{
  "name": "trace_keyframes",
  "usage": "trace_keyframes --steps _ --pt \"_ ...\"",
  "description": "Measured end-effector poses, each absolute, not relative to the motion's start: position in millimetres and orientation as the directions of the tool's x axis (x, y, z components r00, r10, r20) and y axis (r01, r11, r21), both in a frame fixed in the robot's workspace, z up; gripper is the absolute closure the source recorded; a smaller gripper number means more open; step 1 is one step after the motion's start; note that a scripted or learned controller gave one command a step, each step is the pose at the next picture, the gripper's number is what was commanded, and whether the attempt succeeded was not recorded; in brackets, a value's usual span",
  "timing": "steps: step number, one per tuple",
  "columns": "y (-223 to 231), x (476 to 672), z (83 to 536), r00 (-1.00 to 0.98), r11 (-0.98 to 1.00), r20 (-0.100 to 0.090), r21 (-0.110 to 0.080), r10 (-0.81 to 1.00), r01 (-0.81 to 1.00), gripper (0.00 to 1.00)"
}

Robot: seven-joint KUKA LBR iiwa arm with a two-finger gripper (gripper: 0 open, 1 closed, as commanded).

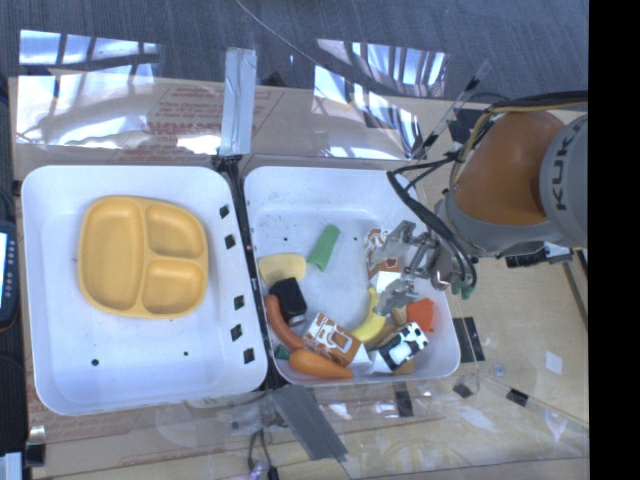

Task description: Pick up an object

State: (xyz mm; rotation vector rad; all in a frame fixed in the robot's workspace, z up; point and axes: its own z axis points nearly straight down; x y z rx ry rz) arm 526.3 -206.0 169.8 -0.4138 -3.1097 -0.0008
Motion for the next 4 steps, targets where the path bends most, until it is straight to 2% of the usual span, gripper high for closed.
trace_keyframes --steps 1,2,3,4 --pt "-202.8 558.0 91.8 -0.959 0.959 0.001 -0.001 0.283 0.283 0.0" --pt "-201.5 560.8 104.6 -0.962 0.962 -0.005 -0.001 0.274 0.274 1.0" --pt "-161.7 542.4 198.9 -0.888 0.888 -0.006 0.001 0.46 0.46 1.0" --pt "-120.9 594.6 248.4 -0.861 0.861 -0.004 0.002 0.508 0.508 1.0"
